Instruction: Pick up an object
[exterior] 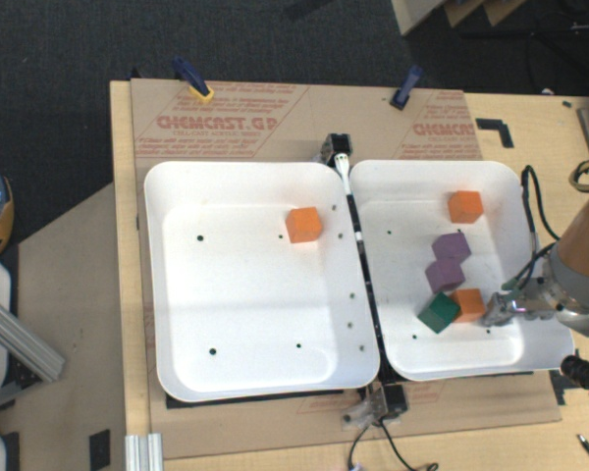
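Right bin — claw beside clustered blocks

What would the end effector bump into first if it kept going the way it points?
Most likely the small orange block right in front of the end effector, with the green block just beyond it. From this slanted view, height is hard to judge, so it might pass above them.
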Controlling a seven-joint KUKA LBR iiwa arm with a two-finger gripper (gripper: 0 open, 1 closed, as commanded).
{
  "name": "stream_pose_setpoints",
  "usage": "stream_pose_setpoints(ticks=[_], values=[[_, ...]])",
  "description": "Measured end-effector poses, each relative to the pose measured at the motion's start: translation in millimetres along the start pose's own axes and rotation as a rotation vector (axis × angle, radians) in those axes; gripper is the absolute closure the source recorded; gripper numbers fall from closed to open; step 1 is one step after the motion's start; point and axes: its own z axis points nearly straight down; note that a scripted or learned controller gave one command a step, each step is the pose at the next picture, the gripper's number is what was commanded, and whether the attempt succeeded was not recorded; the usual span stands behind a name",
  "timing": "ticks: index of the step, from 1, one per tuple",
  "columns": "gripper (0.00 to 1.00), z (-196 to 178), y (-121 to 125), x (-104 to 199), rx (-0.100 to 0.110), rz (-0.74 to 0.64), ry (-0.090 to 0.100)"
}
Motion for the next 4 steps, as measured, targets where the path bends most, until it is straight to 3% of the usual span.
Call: stream_pose_setpoints(ticks=[1,2,3,4], values=[[1.0,-10.9,6.5,0.4,-0.012,-0.005,-0.005],[1.0,-137.5,88.3,9.9,-0.029,-0.013,-0.011],[1.0,-111.1,41.1,-9.4,-0.006,-0.003,-0.003],[1.0,-82.9,3.4,-8.4,-0.005,-0.004,-0.001]])
